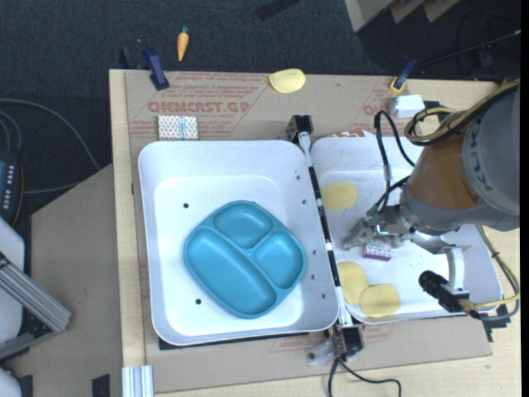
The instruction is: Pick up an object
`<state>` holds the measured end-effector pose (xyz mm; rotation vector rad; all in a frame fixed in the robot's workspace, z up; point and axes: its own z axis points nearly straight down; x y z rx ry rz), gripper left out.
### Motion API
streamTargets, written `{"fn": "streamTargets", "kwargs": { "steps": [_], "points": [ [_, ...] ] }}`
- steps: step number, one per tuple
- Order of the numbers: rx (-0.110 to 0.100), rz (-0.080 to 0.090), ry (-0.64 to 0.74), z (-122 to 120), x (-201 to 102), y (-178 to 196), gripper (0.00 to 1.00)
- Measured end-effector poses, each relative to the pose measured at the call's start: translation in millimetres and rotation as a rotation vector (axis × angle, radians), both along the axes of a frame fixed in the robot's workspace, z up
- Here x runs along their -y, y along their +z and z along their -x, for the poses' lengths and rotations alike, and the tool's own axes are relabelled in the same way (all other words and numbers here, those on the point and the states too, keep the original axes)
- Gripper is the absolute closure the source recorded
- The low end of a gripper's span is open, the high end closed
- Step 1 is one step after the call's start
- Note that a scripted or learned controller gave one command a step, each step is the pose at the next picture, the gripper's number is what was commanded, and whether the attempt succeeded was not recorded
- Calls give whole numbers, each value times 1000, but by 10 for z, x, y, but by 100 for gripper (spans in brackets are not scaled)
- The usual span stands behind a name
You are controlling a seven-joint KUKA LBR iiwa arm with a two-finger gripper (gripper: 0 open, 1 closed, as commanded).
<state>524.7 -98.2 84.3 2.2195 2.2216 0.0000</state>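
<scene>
My gripper (369, 231) hangs low over the middle of the right bin (357, 151), under the grey arm with its orange band. A small pink and white packet (378, 251) lies just below the gripper, close to it; I cannot tell whether they touch. A flat yellow piece (339, 194) lies up and left of the gripper. Two more yellow pieces (353, 277) (380, 299) lie at the bin's near left corner. The arm hides the right part of this bin.
The left bin (165, 168) holds a blue divided plate (244, 257). On the bench beyond the bins lie a yellow lump (287, 80), a patterned little box (178, 126), a blue clip (154, 69) and a small carrot toy (183, 45).
</scene>
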Motion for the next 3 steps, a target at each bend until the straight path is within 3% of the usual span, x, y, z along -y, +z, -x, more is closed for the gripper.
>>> {"fn": "streamTargets", "kwargs": {
  "steps": [1, 2, 3],
  "points": [
    [0, 0, 0, -296, 65, 2, 0],
    [1, 1, 0, -297, 64, 99, 100],
    [0, -2, 0, -164, -608, 1394, 100]
  ]
}}
